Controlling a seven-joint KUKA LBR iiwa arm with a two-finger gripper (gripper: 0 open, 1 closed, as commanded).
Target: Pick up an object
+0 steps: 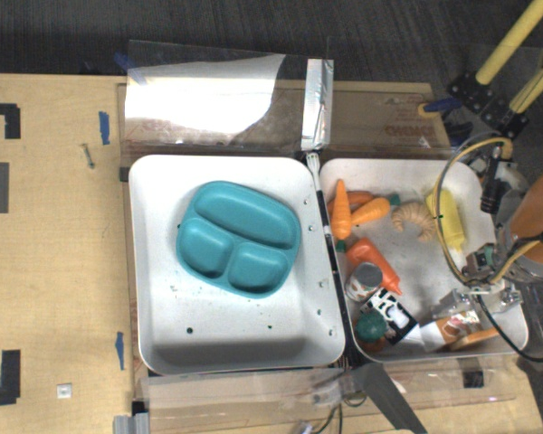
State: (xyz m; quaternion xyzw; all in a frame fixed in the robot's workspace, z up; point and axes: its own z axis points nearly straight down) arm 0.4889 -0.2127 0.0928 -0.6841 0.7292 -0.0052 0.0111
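The things on offer for picking lie heaped in the right-hand white bin (pixel 407 172), and I take that bin as my landmark throughout; along its left wall stand two orange carrots (pixel 341 210), one upright against the wall and one angled beside it toward the bin's middle, with a reddish-orange piece (pixel 373 259) just below them; nearer the bin's front left corner sits a small round can with a pale top (pixel 363 282), touching a black-and-white object (pixel 391 312) and a dark green round thing (pixel 371 329) at the very front; toward the back of the bin rests a tan, knobbly toy (pixel 416 217), and just beside it, toward the right wall, a yellow banana-like piece (pixel 450 221) stands on end; the gripper (pixel 468 310) is low over the bin's front right corner, wrapped in cables, above an orange-and-white item (pixel 459 330), and I cannot tell how its jaws stand or whether they hold anything; touching the landmark bin's left wall is the second white bin (pixel 154 242), which carries a teal divided plate (pixel 238 236) in its middle.
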